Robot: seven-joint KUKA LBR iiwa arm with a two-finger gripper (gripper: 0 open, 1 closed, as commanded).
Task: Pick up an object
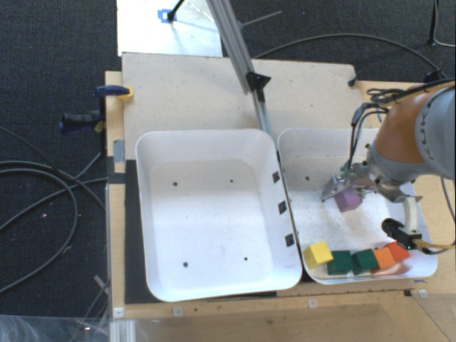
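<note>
My claw (344, 189) is down in the right bin (308, 148), near its middle, and a purple block (348, 201) sits right at its tip. The block touches the metal of my claw and lies partly under it, but I cannot tell whether my claw is clenched on it or released; my own wrist hides that part. I also cannot tell whether the block rests on the bin floor or is lifted off it.

My arm (413, 137) comes in over the right rim of that bin, the orange band bulking above the wrist, with black cables looping behind it.

Along the near wall of the same bin lies a row of other blocks, close together: a yellow block (318, 254) at the left end, then a dark green block (340, 262), a second green block (365, 260) touching it, and an orange block (385, 257) with a red block (399, 250) at the right end. They are well apart from the purple one.

The left bin (214, 212) stands beside the right one, their rims meeting along a line of small black clips. Both bins sit on the pale counter (192, 91). A slanted metal pole (235, 41) crosses above the counter at the far side, and a blue clamp (96, 120) grips the counter's left edge.
</note>
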